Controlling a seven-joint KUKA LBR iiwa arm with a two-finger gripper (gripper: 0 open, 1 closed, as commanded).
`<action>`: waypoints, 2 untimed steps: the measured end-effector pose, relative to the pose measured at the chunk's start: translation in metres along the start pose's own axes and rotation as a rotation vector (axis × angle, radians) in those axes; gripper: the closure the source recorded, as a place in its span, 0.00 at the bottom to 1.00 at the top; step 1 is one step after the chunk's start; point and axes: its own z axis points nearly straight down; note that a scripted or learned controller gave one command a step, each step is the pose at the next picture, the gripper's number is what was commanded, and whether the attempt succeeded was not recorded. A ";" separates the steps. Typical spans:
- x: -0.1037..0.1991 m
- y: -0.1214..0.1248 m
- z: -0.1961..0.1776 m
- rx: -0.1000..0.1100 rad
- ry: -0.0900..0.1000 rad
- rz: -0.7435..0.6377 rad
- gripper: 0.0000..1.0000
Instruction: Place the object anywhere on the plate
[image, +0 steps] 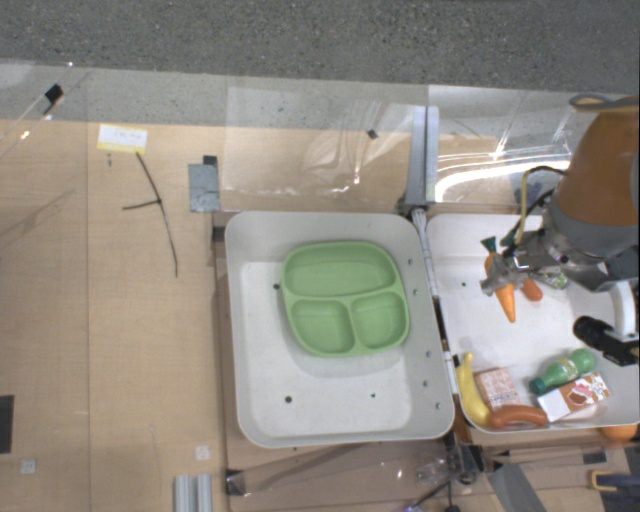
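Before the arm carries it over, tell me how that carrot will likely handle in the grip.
The carrot looks like a smooth toy, so probably stiff and light. Its tapered body could slip from the gripper if pinched near the thin tip. Being round, it may roll a little inside a compartment of the green plate.

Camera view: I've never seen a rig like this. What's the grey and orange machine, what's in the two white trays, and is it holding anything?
One fixed camera looks down at a slant on a bench. The grey and orange shape at right is a robot arm; its gripper sits over the right bin, with a toy carrot right at its tip, though a firm grip is unclear. Lower in that bin lie a banana, a sausage, a green bottle and small food boxes. The left bin holds a green divided plate.
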 end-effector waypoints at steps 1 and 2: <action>0.065 0.032 0.000 -0.001 0.002 0.038 1.00; 0.143 0.066 0.018 -0.001 0.002 -0.097 1.00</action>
